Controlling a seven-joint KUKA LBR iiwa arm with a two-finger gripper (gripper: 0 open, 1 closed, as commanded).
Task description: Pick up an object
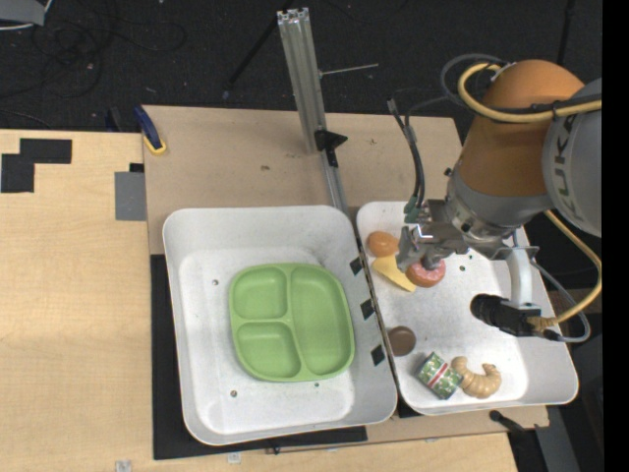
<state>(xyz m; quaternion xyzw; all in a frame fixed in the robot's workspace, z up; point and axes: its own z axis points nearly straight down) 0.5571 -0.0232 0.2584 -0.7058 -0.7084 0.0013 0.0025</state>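
My gripper (425, 254) hangs low over the back left part of the right bin (536, 386), directly above a pink-red round object (428, 274). Its fingers are hard to make out against the metal hardware. A yellow banana-like piece (393, 274) lies just left of the pink object, and an orange ball (381, 243) sits behind that. Nearer the front lie a brown round piece (400, 339), a green-labelled can (435, 376) and a tan croissant-shaped item (480, 380).
The left bin (192, 264) holds a green divided plate (292, 321). A metal post (305, 77) rises behind the bins. A black cylindrical part (501, 314) of the arm's attachment hangs over the right bin's right side.
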